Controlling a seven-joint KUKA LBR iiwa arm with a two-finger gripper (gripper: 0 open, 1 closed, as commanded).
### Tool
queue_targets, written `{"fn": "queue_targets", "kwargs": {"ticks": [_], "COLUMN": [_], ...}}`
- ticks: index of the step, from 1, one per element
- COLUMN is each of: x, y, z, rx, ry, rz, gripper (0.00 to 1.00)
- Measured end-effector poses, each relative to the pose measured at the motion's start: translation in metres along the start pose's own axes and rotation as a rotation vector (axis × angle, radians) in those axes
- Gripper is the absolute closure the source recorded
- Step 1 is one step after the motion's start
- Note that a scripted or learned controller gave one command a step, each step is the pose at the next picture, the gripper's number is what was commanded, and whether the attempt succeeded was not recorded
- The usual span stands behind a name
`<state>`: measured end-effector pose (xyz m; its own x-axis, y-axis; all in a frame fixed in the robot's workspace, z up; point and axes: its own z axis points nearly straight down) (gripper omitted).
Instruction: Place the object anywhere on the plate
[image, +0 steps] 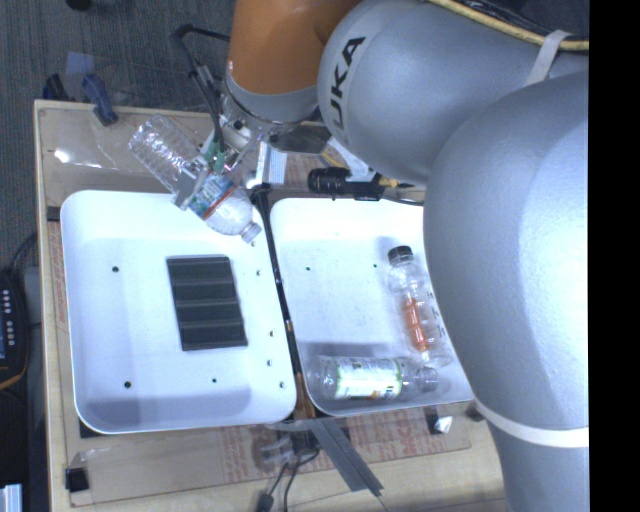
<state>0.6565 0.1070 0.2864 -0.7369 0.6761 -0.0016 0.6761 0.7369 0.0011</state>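
- Bottle hangs at upper centre-left of the frame, clamped in the gripper, long axis slanting down-right.
- Plate, the dark ribbed slab in the left bin, lies below it in the frame.

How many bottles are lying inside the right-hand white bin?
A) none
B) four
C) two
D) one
C: the right bin holds a bottle with an orange label along its right side and a bottle with a green label across its near end.

Clear bottle in gripper above left bin
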Motion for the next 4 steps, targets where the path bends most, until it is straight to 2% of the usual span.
{"fn": "queue_targets", "kwargs": {"ticks": [1,2,3,4], "x": [0.06,0.059,0.059,0.075], "y": [-0.06,-0.06,-0.06,-0.061], "z": [-0.026,-0.025,-0.025,0.134], "rx": [0.0,0.001,0.001,0.005], "ry": [0.0,0.0,0.0,0.004], "rz": [-0.044,-0.044,-0.044,-0.053], "gripper": [1.0,0.0,0.0,0.0]}}
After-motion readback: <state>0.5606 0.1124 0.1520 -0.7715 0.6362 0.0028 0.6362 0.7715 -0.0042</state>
